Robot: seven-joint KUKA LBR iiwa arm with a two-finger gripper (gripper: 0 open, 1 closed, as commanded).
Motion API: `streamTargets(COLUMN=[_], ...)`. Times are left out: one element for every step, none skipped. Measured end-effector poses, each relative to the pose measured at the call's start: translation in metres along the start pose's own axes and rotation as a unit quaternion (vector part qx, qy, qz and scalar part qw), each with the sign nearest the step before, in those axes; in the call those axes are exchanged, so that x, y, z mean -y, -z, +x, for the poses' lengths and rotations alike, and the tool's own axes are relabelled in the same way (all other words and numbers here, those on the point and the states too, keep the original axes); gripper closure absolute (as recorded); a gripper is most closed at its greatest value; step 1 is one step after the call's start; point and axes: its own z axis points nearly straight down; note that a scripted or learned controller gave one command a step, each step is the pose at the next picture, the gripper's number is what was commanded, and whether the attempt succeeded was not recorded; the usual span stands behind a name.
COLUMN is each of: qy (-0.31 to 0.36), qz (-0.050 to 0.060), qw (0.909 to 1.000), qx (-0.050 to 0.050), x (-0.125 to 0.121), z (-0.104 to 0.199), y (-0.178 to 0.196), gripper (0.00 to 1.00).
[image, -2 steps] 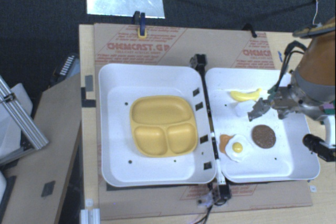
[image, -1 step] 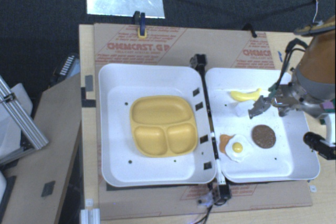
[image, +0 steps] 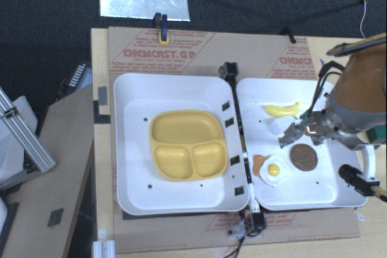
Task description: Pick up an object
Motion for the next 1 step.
streamTargets(qy=[0.0], qz=[0.001], qw=[1.0], qx=[0.0], x=[-0.0038], z=[0.0072], y=[-0.0445], gripper=[0.0])
